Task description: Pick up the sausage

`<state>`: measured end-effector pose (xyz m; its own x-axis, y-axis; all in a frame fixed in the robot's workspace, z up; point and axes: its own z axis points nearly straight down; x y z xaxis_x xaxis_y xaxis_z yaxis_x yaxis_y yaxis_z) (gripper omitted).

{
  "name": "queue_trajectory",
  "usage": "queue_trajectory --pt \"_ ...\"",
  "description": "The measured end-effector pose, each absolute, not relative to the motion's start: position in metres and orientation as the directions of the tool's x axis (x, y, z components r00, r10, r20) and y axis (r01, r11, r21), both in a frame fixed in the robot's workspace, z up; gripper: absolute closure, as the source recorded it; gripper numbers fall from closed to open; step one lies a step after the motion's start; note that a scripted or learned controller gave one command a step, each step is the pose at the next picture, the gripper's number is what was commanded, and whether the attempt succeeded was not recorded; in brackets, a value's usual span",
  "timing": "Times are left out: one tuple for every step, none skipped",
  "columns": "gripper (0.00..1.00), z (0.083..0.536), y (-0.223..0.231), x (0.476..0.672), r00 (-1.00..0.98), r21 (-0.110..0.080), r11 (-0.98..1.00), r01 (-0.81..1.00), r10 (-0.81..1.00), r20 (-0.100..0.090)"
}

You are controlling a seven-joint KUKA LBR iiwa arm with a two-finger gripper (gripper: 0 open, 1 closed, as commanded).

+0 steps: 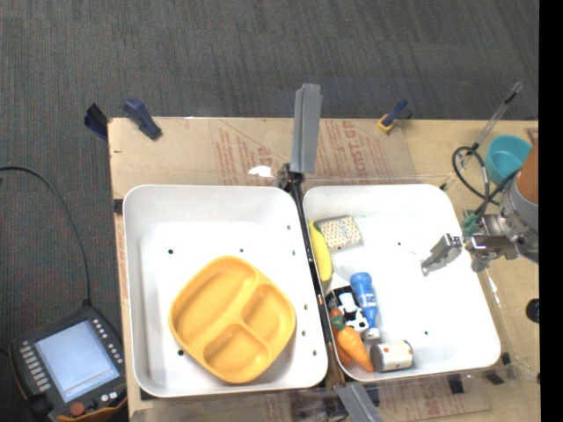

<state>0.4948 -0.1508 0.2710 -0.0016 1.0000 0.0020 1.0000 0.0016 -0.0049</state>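
Lowest in the frame, a small grey-and-brown cylindrical sausage (pixel 392 355) lies in the right white bin (pixel 440 205) beside an orange carrot (pixel 354 346). At right, the metal end effector (pixel 437 255) hovers above that bin's floor; whether it is open cannot be told.

2 white bins (pixel 141 236), 1 yellow tray (pixel 231 318), 1 blue bottle (pixel 363 297), 1 carrot (pixel 353 345), 1 banana (pixel 322 258), 1 can (pixel 391 355).

Bench (pixel 220 148) w/ 2 white bins (pixel 149 227)
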Motion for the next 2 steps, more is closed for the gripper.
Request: queue_trajectory --pt "1.0 0.279 -0.151 0.495 0.0 -0.009 0.0 1.0 1.0 0.004" --pt "1.0 0.176 -0.142 0.475 0.348 -0.007 -0.348 0.937 0.937 0.001"
